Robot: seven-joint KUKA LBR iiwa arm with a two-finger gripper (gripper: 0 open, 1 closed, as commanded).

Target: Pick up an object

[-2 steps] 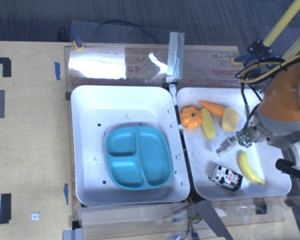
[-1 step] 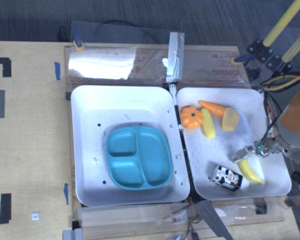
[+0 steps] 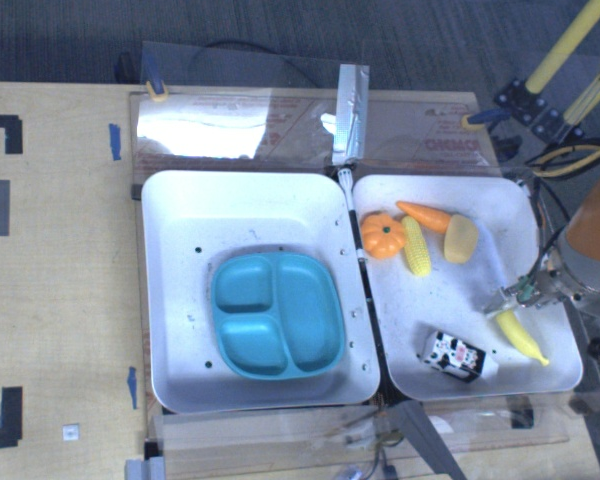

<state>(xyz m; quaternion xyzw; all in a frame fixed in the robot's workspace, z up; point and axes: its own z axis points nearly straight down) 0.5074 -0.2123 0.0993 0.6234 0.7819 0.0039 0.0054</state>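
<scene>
- Clearly the nearest candidate is the toy banana (image 3: 521, 335), lying low at the right of the frame in the right bin (image 3: 450, 298), just below the gripper (image 3: 521, 293).
- Whether the pincer is wide or narrow I cannot tell; it is small and blurred, and nothing shows between its tips.
- As a guess, the banana is light, stiff, smooth plastic, likely to slip; take it across its thick middle, not the tapering ends.
- Further up sit a toy pumpkin (image 3: 381, 236), corn cob (image 3: 416, 246), carrot (image 3: 425, 214) and a pale yellow piece (image 3: 461, 239).
- Near the bottom lies a black-and-white toy (image 3: 452, 354); the left bin (image 3: 180, 268) holds a blue divided plate (image 3: 277, 313).
</scene>
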